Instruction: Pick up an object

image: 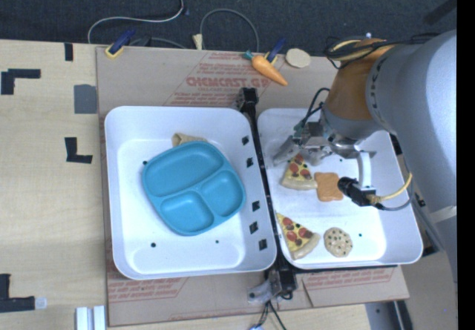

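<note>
Holding pizza slices (298,173), toast (327,187), cookie (338,242): right bin (397,243); hand (295,144) state unclear.

arm (427,121) cut off at right, tan item (180,139) half-hidden — behind blue tray (194,186)

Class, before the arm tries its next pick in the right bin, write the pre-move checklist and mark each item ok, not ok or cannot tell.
1. End effector over the right bin: ok.
2. Target near it, the upper pizza slice: ok.
3. Slice free of neighbours: not ok, the toast piece touches it.
4. Finger opening: cannot tell.
5. Anything already held: cannot tell.
6. Cookie and lower pizza slice away from the approach: ok.
</note>
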`<state>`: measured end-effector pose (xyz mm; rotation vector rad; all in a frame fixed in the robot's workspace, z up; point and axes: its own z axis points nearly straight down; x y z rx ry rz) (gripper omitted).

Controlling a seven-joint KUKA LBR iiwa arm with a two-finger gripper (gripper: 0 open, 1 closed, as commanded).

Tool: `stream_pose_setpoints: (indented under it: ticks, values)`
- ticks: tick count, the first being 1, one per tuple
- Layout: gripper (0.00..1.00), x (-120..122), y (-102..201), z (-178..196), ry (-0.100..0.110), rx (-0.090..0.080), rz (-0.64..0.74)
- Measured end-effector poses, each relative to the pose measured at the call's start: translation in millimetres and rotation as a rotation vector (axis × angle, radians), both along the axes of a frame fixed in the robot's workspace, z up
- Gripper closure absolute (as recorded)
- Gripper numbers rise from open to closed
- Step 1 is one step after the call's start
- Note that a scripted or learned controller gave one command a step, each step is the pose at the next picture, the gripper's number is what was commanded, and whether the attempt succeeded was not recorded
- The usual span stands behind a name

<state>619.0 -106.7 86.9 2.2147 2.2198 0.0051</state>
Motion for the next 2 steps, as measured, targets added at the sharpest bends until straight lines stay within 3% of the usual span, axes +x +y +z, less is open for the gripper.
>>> stream_pose_setpoints:
  ticks: [1, 2]
  values:
    - [0.00, -13.5, 10.6, 0.0, 0.000, -0.002, -0.001]
    - [1.00, -13.3, 10.2, 9.8, 0.000, -0.002, -0.002]
